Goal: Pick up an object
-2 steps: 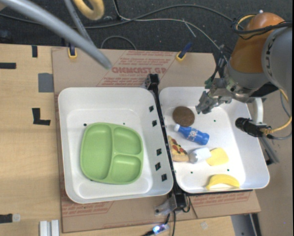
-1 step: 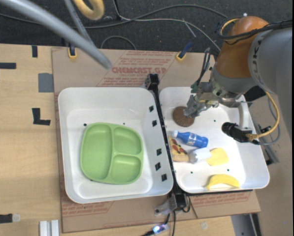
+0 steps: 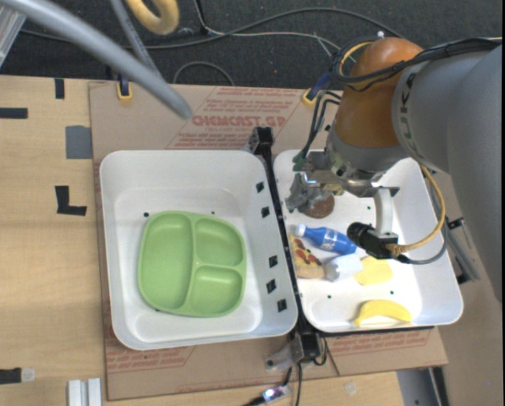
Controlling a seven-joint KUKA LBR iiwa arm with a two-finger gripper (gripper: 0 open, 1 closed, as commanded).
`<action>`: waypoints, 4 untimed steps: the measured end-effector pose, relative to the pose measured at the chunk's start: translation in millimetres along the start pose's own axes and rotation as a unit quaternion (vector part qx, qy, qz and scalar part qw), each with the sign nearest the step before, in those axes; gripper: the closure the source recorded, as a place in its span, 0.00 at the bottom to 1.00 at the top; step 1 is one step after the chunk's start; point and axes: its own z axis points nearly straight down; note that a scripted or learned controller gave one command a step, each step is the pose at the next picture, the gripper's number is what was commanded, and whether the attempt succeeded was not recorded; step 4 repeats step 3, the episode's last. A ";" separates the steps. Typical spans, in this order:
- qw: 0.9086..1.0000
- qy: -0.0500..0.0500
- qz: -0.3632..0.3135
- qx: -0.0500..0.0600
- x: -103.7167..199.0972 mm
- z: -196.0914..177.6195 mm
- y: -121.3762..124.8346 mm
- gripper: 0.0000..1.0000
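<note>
My gripper [image 3: 306,191] hangs low over the far left part of the right bin [image 3: 421,307], close to the divider between the bins. A small brown round object [image 3: 323,202] lies right beside it, partly hidden under the wrist. In front of the gripper a blue and white bottle-like item [image 3: 328,239] lies on its side. Nearer still are a flat brown and orange item [image 3: 305,257], a small white piece [image 3: 347,266], a yellow block [image 3: 375,271] and a yellow banana [image 3: 381,313].
The left bin [image 3: 121,193] holds a green divided plate [image 3: 193,263]. Black clips [image 3: 275,265] line the wall between the bins. A black cable connector [image 3: 372,238] and yellow cable hang from the wrist over the right bin. The grey arm covers the bin's right side.
</note>
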 end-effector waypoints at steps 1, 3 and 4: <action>1.000 0.000 0.000 -0.002 51.2 -10.8 -2.9 1.00; 1.000 -0.002 0.002 -0.001 109.0 -14.6 -16.3 0.00; 1.000 -0.002 0.002 -0.001 109.0 -14.6 -16.3 0.00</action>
